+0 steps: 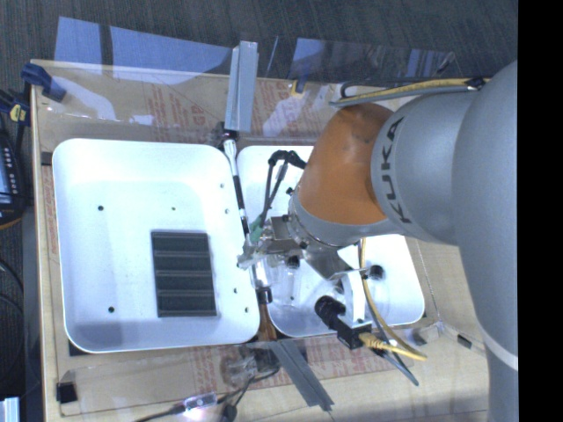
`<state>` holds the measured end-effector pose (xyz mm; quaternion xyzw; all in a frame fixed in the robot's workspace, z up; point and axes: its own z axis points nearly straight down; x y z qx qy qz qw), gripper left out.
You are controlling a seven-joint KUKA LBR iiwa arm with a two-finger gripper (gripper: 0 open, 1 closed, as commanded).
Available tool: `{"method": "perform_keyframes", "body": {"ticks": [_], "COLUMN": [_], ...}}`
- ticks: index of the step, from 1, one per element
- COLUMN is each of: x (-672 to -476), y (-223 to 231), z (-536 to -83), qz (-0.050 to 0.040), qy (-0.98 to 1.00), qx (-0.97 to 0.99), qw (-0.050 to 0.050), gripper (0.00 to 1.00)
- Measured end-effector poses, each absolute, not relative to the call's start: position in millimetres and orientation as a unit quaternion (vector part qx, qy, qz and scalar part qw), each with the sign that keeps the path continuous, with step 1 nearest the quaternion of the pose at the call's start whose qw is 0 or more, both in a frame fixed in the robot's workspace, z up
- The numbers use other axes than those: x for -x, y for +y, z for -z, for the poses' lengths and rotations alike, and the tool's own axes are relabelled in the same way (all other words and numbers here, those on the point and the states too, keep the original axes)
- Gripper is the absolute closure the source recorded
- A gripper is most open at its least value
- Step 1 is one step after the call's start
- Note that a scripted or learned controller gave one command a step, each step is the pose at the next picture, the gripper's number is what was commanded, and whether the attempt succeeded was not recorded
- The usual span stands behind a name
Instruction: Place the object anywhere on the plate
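The arm (pixel 422 165) entered from 3 o'clock and reached over the right bin (pixel 400 301), covering most of it. Its orange band (pixel 347 170) lay near the centre of the view, above the wrist. The gripper (pixel 264 266) sat low over the right bin's left edge, close to the wall it shares with the left bin (pixel 88 236). Whether the tool was wide, narrow or holding anything could not be told; the wrist hardware and cables hid that part.

In the left bin, a dark ribbed rectangular object (pixel 184 273) lay flat on the floor toward 6 o'clock, long side running from 12 to 6. It stood apart from the gripper, which lay at its 3 o'clock beyond the bin wall. No contact between the two was seen.

A yellow cable (pixel 387 328) trailed from the wrist toward 5 o'clock.
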<state>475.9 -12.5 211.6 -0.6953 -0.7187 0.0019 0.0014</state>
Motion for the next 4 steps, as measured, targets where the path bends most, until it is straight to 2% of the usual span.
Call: {"method": "perform_keyframes", "body": {"ticks": [2,3,4], "x": [-475.1,-523.2,-588.2], "y": [106.9,107.9,115.7], "z": [-163.1,-154.3,-92.3], "qz": [-0.0023,-0.0019,0.0008], "qy": [-0.839,-0.82,-0.767], "qx": [0.545,0.572,0.642], "qw": [0.003,0.001,0.0], "gripper": [1.0,1.0,1.0]}}
